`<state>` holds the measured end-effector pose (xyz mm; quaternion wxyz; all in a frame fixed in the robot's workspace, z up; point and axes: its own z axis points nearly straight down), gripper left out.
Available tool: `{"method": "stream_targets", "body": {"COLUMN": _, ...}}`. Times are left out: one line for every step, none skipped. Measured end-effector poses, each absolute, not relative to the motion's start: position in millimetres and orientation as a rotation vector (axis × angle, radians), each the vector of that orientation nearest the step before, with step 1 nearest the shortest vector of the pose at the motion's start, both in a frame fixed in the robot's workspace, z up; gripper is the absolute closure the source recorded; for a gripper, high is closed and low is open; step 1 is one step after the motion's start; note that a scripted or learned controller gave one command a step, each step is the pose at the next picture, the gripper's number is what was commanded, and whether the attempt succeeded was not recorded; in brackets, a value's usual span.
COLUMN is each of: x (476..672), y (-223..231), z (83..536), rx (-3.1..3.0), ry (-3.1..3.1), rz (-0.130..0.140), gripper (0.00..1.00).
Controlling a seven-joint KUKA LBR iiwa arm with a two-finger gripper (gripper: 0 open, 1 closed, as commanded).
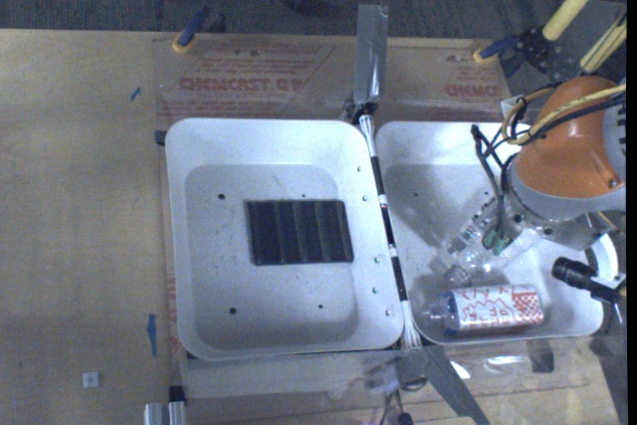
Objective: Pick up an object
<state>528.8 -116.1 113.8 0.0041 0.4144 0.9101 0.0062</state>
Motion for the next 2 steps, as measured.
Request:
{"method": "stream_targets", "body": {"x": 542.0, "y": -139.5, "z": 130.7, "rx": 1.612, "ry": 2.689, "rz": 0.002, "gripper": 1.00}}
{"method": "stream_targets", "body": {"x": 621.5, "y": -179.0, "z": 189.3, "rx": 1.945, "ry": 2.459, "rz": 0.001, "gripper": 1.00}}
